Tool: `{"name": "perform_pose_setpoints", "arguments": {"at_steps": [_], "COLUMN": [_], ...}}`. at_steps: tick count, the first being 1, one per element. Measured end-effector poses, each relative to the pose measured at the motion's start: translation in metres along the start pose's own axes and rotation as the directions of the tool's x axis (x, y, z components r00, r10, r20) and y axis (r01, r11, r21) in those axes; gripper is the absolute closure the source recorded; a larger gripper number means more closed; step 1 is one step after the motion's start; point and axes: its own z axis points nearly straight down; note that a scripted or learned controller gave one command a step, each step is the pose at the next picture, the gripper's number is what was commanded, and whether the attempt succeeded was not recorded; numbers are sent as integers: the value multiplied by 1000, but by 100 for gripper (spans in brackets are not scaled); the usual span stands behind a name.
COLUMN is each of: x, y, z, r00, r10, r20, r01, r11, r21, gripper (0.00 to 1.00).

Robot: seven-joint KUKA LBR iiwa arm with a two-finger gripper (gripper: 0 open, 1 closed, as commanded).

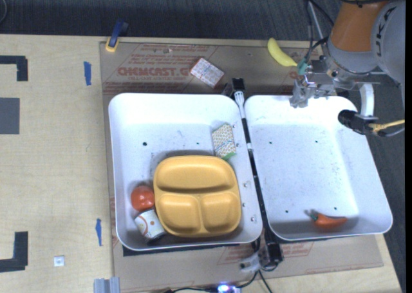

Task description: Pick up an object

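Note:
My gripper [300, 97] hangs over the far left corner of the right bin [367, 176], with nothing seen in it. A small orange-red carrot-like toy [329, 221] lies near that bin's front edge, far from the gripper. In the left bin [129, 131], a large yellow divided tray [196, 195] takes up the front half. A red ball [142, 197] and a small white-and-orange cup [149, 223] sit at the tray's left. A patterned packet [223, 140] leans by the bin's right wall.
A yellow banana [281, 52] and a patterned card [206, 71] lie on the cardboard behind the bins. A blue clip [116, 34] sits at the cardboard's far left corner. The arm's orange band [364, 11] rises at the upper right.

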Motion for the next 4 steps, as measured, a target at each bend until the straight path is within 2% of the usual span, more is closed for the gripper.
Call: {"name": "perform_pose_setpoints", "arguments": {"at_steps": [1, 2, 3, 4], "x": [67, 151, 192, 130], "y": [-63, -119, -162, -188], "z": [-50, -59, -53, -11], "r00": [1000, 1000, 1000, 1000], "r10": [0, 0, 0, 3], "r20": [-1, -1, -1, 0], "r01": [0, 0, 0, -3], "r11": [1000, 1000, 1000, 1000], "r21": [5, 6, 6, 4], "gripper": [100, 100, 100, 100]}}
